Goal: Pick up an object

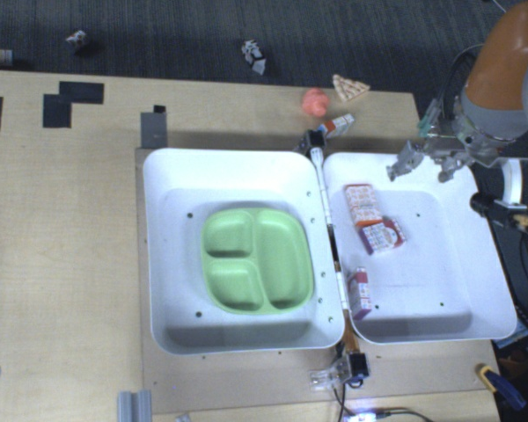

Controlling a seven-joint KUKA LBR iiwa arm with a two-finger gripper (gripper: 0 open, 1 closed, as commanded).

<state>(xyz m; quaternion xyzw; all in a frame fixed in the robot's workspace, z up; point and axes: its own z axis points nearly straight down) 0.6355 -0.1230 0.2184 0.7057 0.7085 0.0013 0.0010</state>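
My open, empty fingers point(425, 163) hover over the far right corner of the right white bin point(475, 310), where small red-and-white packets point(370, 219) lie, on a pale wooden counter point(62, 262) bordered by dark carpet point(176, 16), a green divided plate point(256, 259) in the left bin point(172, 323).

Left white shallow bin point(163, 236): looking like smooth, slightly glossy plastic.
Green divided tray point(255, 258): showing smooth matt plastic.
Pale bench top point(62, 262): appearing as matt light wood.
Red-and-white packets point(372, 221): looking like printed glossy wrap.
Floor point(158, 16): looking dark, rough carpet.
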